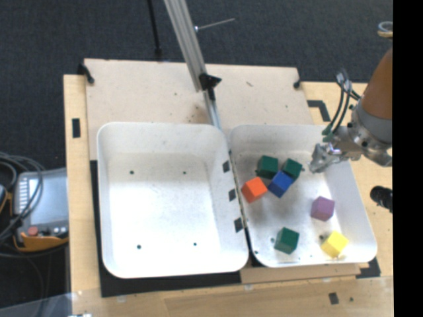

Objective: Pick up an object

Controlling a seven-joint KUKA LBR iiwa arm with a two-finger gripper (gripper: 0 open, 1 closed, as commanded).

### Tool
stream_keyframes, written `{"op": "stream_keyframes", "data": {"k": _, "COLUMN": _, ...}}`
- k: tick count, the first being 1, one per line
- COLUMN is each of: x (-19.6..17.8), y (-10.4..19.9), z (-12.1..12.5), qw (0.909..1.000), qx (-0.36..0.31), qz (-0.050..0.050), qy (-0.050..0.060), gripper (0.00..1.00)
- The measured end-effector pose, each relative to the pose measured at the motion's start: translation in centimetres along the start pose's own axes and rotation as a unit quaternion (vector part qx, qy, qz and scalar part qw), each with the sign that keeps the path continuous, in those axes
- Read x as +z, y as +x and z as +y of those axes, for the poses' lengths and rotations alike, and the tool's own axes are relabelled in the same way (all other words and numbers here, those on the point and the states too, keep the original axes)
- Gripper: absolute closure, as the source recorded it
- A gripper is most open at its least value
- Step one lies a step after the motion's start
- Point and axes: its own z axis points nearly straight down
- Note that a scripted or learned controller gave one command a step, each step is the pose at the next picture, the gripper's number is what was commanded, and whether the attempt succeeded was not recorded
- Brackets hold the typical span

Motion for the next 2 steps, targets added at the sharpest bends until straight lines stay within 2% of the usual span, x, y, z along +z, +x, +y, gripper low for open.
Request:
{"op": "stream_keyframes", "data": {"k": 1, "x": -0.3, "y": 4.8, "z": 1.4, "qw": 1.0, "qx": -0.001, "qz": 0.001, "qy": 0.003, "gripper": 1.0}}
{"op": "stream_keyframes", "data": {"k": 2, "x": 1.3, "y": 9.5, "z": 2.8, "qw": 1.0, "qx": -0.001, "qz": 0.002, "qy": 0.005, "gripper": 1.0}}
